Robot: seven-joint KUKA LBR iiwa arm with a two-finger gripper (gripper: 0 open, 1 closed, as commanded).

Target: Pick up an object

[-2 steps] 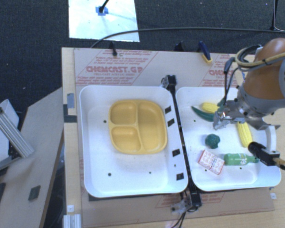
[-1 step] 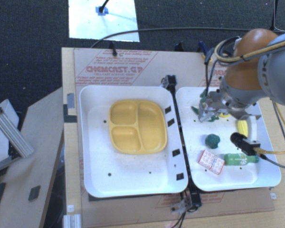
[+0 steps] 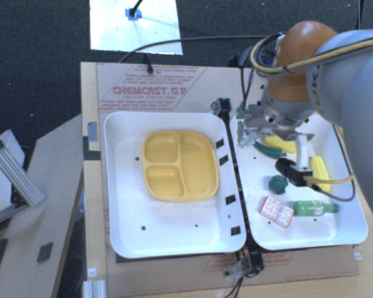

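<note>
My gripper (image 3: 248, 133) hangs low over the far left corner of the right bin (image 3: 354, 228), close to the divider between the bins. Nothing shows as held in it. Just to its right lie a yellow banana-like piece (image 3: 281, 144) and a green piece (image 3: 267, 149) against it. A yellow corn cob (image 3: 321, 171) lies further right. Nearer the front are a dark green lump (image 3: 277, 183), a red and white box (image 3: 276, 211) and a green bottle (image 3: 314, 208) on its side.
The left bin (image 3: 121, 228) holds a yellow divided plate (image 3: 179, 165) near its middle. The big grey arm with its orange band (image 3: 304, 48) covers the right bin's far right part. Cables run across the bench's back edge.
</note>
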